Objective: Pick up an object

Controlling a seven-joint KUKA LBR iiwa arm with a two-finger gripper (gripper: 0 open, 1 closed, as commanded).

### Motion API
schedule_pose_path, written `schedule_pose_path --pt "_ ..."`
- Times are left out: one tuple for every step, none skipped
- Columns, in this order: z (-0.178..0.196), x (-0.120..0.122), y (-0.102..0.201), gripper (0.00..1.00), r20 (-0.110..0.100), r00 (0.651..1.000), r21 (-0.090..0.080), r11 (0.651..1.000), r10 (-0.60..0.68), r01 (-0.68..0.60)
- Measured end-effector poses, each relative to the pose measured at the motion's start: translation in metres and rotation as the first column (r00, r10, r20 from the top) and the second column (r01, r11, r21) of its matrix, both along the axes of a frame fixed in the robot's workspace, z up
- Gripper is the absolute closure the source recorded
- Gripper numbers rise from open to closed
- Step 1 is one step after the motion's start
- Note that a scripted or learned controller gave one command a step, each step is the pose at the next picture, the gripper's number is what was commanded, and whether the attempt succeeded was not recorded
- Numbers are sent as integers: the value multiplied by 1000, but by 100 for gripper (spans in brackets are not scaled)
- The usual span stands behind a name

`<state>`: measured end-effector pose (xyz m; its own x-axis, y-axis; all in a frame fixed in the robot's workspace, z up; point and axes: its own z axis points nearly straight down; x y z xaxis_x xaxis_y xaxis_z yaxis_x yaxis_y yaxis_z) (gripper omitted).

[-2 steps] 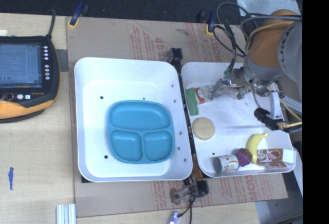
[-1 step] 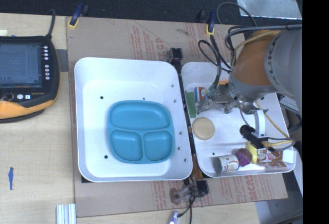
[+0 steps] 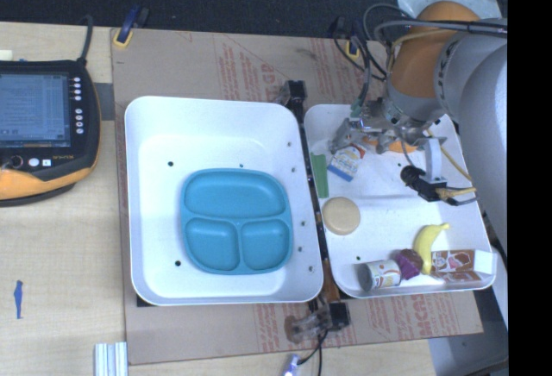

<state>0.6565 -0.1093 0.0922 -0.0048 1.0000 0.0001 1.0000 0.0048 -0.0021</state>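
Jaws (image 3: 352, 144) low — over small packet (image 3: 345, 162)

The bench (image 3: 60, 279) bears a cardboard sheet (image 3: 216, 64), and on the sheet sit two white bins, the left bin (image 3: 147, 141) and the right bin (image 3: 470, 219) touching. Left of the sheet lies a pendant (image 3: 43, 128). Below the pendant is a blue mark (image 3: 18, 298).

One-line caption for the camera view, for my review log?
Grey arm's gripper poised in the cluttered right white bin; blue three-compartment plastic tray sits in the left white bin.
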Motion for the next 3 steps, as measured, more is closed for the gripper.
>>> schedule_pose_path --pt "0 0 14 0 -3 1000 1 1000 0 0" --pt "0 0 15 0 -3 1000 1 1000 0 0" --pt "0 0 12 0 -2 1000 0 1000 -2 2"
